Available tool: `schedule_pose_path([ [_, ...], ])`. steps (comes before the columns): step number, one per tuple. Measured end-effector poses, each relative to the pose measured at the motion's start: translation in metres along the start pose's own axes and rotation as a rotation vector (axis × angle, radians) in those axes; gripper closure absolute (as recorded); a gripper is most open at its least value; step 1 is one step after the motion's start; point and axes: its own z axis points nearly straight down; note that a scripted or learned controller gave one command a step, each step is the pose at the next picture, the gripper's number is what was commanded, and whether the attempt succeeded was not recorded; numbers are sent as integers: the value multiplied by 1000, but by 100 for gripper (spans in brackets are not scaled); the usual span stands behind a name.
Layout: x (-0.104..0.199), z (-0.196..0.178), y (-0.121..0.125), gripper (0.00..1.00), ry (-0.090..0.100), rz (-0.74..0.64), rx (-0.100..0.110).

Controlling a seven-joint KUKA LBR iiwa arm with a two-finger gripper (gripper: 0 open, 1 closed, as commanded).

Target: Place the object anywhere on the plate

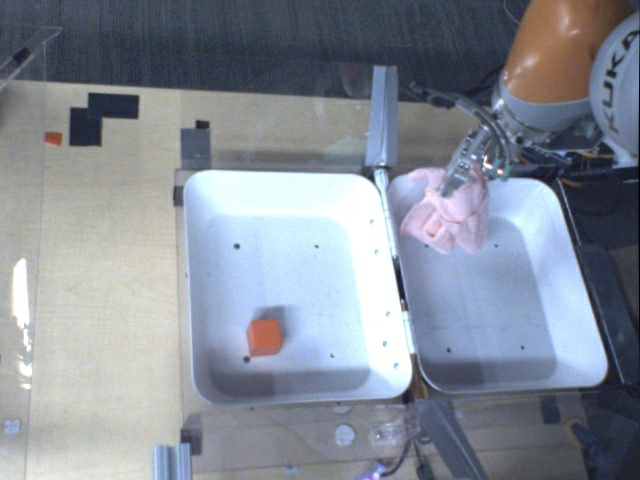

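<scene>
My gripper (468,173) sits over the far left corner of the right bin (560,368), hanging from the grey and orange arm (560,43) that comes in from the right. Its fingers are clamped on a pale pink crumpled thing (445,213), soft and cloth-like, which hangs below them in folds. I can see the pink material bunched right up between the fingers, so the hold looks real. The lower part of the pink thing droops toward the bin floor near the divider between the two bins; I cannot tell whether its lowest fold touches the floor or hangs just above it.

In the left bin (215,268) I see a small orange block (265,337) lying on the floor toward the near left corner, well apart from the gripper and from the pink thing. It sits flat, with one corner turned slightly toward me.

Both bins rest side by side on the pale wooden bench (100,268), their inner rims touching along the middle. On the bench's far left there are a few black squares (100,116) and a tiny orange marker (53,139).

I cannot pick out a plate with any certainty from this view.
</scene>
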Motion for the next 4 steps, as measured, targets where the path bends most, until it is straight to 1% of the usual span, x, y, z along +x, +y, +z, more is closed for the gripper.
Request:
schedule_pose_path([
  [1,50,1,35,100,1,-401,-2],
  [2,96,-5,72,100,1,-486,-3],
  [3,140,8,94,100,5,-486,-2],
  [4,183,9,123,100,6,-487,-2],
])
